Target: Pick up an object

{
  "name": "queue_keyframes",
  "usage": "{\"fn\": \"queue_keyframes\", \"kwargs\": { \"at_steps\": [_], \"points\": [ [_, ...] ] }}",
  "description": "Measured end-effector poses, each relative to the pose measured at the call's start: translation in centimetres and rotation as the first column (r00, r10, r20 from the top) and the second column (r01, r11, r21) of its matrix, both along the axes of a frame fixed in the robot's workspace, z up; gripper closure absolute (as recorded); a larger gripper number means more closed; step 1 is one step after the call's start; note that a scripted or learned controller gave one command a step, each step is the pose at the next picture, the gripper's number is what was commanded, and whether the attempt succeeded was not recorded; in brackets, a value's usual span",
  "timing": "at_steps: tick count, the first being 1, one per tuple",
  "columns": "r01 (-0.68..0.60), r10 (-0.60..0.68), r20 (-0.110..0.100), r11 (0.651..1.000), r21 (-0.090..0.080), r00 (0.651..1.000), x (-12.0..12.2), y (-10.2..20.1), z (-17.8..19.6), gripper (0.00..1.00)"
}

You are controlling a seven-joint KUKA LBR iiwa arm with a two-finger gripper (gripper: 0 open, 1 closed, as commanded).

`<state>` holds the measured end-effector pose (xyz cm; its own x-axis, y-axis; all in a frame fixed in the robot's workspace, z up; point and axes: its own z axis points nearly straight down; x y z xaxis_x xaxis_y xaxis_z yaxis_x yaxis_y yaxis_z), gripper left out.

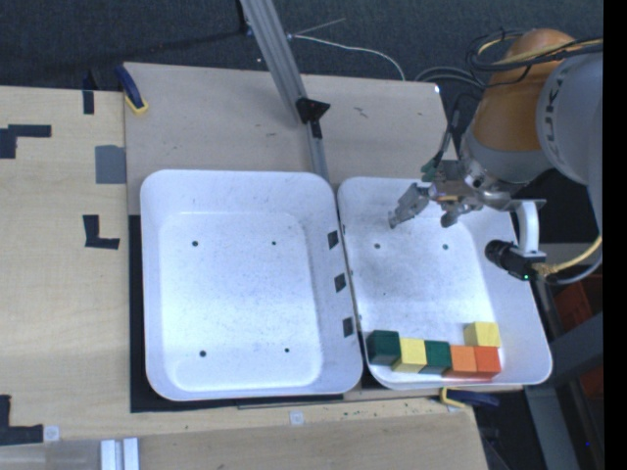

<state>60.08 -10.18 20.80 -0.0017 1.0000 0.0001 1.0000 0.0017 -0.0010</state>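
Coloured blocks (436, 352) are lined along the right bin's (421, 272) near wall.
Well behind them, the gripper (427, 211) is held above the floor, jaws spread apart, nothing gripped.

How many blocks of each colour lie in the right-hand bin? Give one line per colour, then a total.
Green blocks: 2
Yellow blocks: 2
Orange blocks: 2
Total: 6, all along the near edge of the right bin, apart from the tool.
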Motion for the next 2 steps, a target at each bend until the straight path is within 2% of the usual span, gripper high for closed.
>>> {"fn": "queue_keyframes", "kwargs": {
  "at_steps": [1,2],
  "points": [
    [0.002,-0.002,-0.004,1.0,0.0,1.0,-4.7,0.3,-11.9,0.0],
    [-0.005,0.005,0.005,1.0,0.002,1.0,-8.5,7.4,-1.2,0.0]
  ]
}}
